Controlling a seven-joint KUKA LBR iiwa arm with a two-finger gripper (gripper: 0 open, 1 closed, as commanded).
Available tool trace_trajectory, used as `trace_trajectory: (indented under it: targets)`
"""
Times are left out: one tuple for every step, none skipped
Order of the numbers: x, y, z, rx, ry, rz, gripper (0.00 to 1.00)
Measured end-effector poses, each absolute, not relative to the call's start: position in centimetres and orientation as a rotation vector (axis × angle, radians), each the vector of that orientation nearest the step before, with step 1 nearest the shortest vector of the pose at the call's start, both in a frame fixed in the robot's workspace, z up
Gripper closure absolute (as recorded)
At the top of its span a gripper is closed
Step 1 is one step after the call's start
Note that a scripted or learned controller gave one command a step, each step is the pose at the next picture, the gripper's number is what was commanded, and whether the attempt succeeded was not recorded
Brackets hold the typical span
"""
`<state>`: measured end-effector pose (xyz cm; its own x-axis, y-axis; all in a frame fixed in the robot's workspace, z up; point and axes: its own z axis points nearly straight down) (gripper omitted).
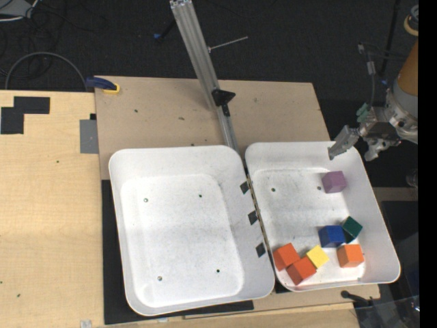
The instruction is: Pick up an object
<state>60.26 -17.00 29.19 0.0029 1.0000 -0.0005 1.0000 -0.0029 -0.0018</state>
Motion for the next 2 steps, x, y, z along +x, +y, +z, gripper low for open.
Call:
trace_trajectory:
  targets:
    - [59.4, -13.1, 29.1, -2.216, -2.222, 0.002, 0.00]
    - [56.4, -7.5, 18.5, -2.209, -2.217, 0.010, 0.00]
